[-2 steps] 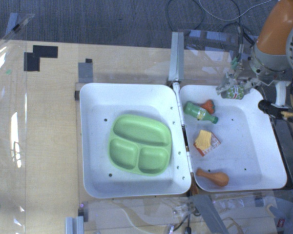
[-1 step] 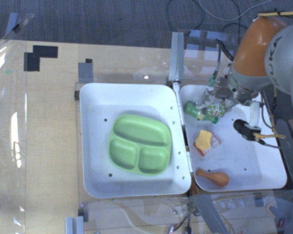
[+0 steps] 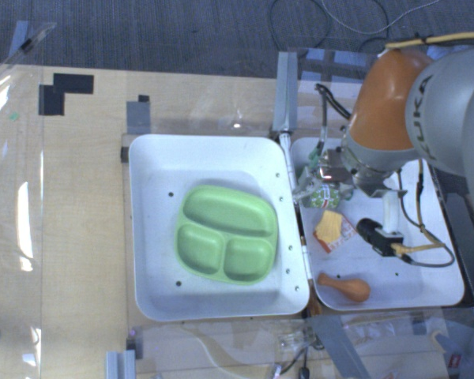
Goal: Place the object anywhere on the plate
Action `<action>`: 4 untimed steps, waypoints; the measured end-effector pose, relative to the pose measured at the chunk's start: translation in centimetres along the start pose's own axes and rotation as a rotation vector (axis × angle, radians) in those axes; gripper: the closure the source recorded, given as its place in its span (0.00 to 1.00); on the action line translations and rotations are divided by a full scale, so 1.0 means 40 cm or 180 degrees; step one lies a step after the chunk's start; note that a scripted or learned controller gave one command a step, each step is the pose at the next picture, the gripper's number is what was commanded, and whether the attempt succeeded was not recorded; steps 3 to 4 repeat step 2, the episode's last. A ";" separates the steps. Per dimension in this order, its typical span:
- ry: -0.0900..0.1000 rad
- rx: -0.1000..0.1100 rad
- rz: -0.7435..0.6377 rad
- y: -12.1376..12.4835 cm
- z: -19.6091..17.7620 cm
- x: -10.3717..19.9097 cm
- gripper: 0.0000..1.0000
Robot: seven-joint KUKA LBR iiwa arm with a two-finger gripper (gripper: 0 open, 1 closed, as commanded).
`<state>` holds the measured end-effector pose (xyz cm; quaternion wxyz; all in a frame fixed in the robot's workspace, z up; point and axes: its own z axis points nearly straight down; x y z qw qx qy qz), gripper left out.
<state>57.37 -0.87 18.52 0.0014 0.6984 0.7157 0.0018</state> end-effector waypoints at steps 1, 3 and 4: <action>0.0002 0.0004 -0.0128 -0.046 0.001 0.181 1.00; 0.0002 0.0002 -0.0123 -0.046 0.001 0.180 0.00; 0.0002 0.0002 -0.0123 -0.046 0.001 0.180 0.00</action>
